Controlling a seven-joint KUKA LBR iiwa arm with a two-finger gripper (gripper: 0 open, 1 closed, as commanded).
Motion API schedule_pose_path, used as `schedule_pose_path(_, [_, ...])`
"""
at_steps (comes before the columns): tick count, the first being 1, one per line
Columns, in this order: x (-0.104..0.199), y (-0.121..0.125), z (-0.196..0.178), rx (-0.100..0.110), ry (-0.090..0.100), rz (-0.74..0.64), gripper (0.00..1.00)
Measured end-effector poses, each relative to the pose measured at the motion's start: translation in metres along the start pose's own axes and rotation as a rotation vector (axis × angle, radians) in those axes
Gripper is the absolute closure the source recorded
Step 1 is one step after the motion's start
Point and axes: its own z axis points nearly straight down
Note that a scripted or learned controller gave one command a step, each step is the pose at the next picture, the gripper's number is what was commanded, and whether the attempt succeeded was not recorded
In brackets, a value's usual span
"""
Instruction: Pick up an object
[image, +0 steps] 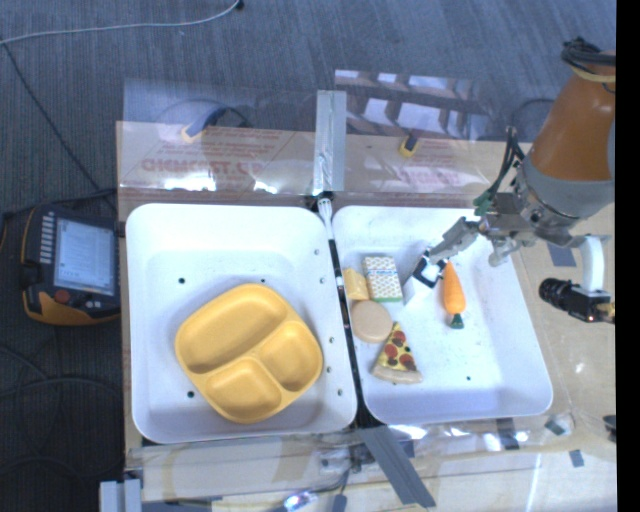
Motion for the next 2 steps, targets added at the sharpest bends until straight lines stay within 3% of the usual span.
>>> schedule_pose_path(1, [-0.042, -0.014, 0.115, 0.002, 0.001, 0.376, 0.00])
schedule_pose_path(2, [-0.056, -0.009, 0.169, -0.011, 0.002, 0.321, 0.00])
